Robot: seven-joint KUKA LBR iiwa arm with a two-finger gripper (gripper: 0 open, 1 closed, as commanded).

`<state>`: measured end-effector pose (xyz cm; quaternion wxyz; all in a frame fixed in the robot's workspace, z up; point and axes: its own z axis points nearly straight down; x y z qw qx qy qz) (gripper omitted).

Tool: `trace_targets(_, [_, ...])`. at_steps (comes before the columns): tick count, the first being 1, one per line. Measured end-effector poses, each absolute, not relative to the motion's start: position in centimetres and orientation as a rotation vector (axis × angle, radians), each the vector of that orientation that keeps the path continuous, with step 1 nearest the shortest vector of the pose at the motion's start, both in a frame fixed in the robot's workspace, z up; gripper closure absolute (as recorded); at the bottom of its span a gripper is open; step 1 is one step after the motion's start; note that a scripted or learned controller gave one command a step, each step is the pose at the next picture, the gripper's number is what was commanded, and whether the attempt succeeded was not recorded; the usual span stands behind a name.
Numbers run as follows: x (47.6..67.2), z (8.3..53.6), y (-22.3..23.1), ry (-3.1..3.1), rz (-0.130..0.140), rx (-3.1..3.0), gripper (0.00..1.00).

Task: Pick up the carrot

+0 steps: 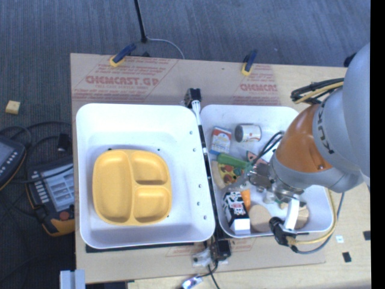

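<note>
- Two shallow white bins sat side by side on a bench topped with printed cardboard (120,80): the left bin (108,116) and the right bin (271,110).
- The left bin held one yellow divided tray (131,186) with three compartments, lying flat near the bin's middle.
- The right bin held a cluster of small items. A small carton with red print (221,139) lay near its upper left corner, and a silver can (248,132) lay on its side just to the right of the carton.
- A green item (231,159) lay below the carton, and a multicoloured item (228,174) lay just below the green one.
- A black-and-white item with orange marks (236,208) rested near the bin's lower left, beside a tan rounded item (260,217).
- The carrot could not be picked out with certainty among these items; no object of clear carrot shape was discernible.
- The grey arm (355,125) with its orange band (301,143) reached in from the right and covered much of the right bin.
- The gripper (264,176) was low over the middle of the right bin, near the green and multicoloured items.
- The state of the jaws could not be determined from where I stood.
- Two clamps, blue and yellow (122,54) (248,62), sat at the far edge of the cardboard.
</note>
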<state>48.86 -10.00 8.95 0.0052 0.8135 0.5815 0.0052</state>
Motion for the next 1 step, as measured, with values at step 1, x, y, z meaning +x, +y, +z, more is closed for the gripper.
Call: trace_targets(1, [48.90, 10.04, -10.07, 1.818, 0.018, 2.547, 1.00])
